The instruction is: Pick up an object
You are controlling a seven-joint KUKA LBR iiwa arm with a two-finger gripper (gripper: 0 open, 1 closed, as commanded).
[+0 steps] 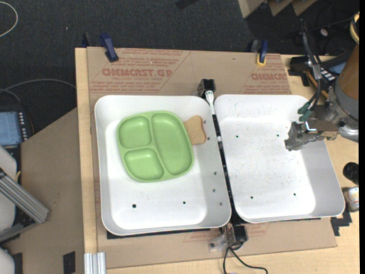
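A green divided plate (155, 145) with three compartments lies in the left bin (114, 198). A tan piece that looks like a slice of toast (195, 130) rests against the plate's right edge. My gripper (297, 138) hangs over the right side of the right bin (268, 204), far from both objects. I see nothing held in it.
Both bins sit on a brown cardboard sheet (142, 67) held by blue clamps (108, 47) at the back edge. A black bracket (206, 87) stands between the bins at the back. Cables (242, 256) hang at the front.
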